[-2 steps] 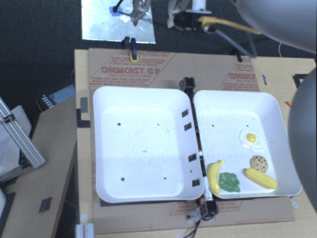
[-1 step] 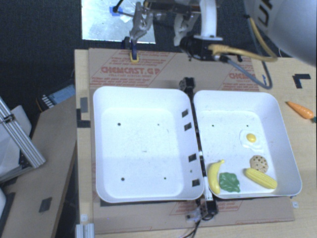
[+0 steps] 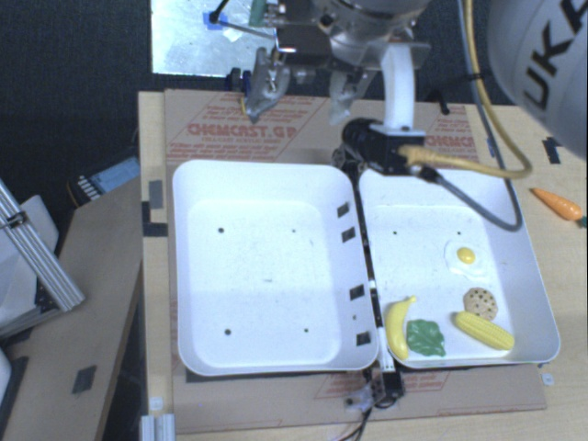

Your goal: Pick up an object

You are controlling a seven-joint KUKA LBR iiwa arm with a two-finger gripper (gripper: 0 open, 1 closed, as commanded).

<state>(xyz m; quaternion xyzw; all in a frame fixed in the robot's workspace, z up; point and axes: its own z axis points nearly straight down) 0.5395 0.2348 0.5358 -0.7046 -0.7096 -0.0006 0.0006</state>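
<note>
Hovering above the bins' far edge, the gripper (image 3: 303, 95) carries nothing between its parted fingers; next it must descend toward the banana (image 3: 398, 327) in the right bin (image 3: 528, 274).

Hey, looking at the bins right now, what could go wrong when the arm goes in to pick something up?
The banana and the green leaf touch, so a grasp there might catch both or slip. The banana also lies against the right bin wall by the divider, where a finger could strike the rim. The fried egg looks flat, so the fingers may close over it and come up with nothing. The gripper is high beyond the bins, so its descent is long.
</note>
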